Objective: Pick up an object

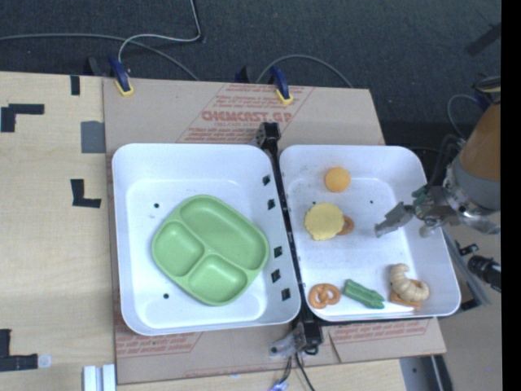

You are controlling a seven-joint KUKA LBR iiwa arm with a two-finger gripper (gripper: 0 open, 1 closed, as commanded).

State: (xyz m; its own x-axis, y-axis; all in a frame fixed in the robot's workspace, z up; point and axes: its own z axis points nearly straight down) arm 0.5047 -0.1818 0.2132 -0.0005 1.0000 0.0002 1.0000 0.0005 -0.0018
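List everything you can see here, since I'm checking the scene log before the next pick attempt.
left bin: 1, white, left half of bench
right bin: 1, white, beside the left bin
divided plate: 1, green, in left bin
round item: 1, orange, upper part of right bin
burger-like toy: 1, yellow top, middle of right bin
pretzel: 1, orange-brown, front of right bin
pod-like item: 1, green, right of pretzel
croissant: 1, tan, front right corner
clamps: 2, blue and yellow, cardboard's back edge
gripper: 1, grey, over right bin's right side
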